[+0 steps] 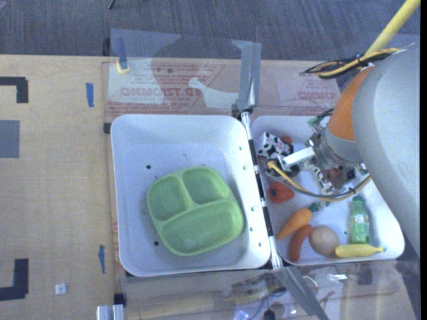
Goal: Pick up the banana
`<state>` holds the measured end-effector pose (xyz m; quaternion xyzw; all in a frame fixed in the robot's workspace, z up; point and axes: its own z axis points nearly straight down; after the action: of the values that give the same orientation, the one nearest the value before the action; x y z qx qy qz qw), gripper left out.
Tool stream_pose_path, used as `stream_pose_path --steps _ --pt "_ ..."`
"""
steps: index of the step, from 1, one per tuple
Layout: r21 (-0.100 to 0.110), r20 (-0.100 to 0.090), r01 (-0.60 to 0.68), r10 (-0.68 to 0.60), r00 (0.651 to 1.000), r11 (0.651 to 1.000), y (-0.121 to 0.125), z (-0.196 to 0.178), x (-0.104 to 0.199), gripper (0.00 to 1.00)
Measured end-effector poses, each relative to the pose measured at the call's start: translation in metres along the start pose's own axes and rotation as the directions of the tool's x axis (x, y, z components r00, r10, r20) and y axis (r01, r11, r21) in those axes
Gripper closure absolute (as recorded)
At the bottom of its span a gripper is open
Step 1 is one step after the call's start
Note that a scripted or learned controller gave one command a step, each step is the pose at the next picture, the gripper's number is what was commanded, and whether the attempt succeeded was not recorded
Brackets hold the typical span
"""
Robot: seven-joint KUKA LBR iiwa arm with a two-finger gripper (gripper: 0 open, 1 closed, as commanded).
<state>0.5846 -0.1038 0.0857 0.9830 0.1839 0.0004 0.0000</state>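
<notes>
We see banana (359, 250) lying untouched at right bin's (395, 227) near edge, beside egg (323, 239). Pincer (328, 173) hovers mid-bin, well apart; state: cannot tell. Grasp not yet done.

Two bins sit side by side on the tabletop (53, 199). The left bin (127, 145) holds a divided plate (195, 210) near its middle. In the right bin (390, 235), the banana (358, 250) lies along the front edge, with an egg (323, 239) just left of it and a bottle (358, 221) just behind it. A carrot (294, 222) and a sausage (298, 242) lie left of the egg. The gripper (327, 172) hangs over the bin's rear half.
</notes>
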Motion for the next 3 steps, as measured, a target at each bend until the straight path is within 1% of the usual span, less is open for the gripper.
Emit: stream_pose_path --steps 1,2,3 --pt "0.001 0.000 0.005 -0.005 1.000 1.000 -0.001 -0.011 0.001 1.00" --pt "0.005 0.005 -0.023 0.023 1.000 1.000 0.006 -0.064 -0.067 1.00" --pt "0.002 0.002 0.212 -0.212 0.977 0.977 0.086 -0.054 -0.109 1.00"
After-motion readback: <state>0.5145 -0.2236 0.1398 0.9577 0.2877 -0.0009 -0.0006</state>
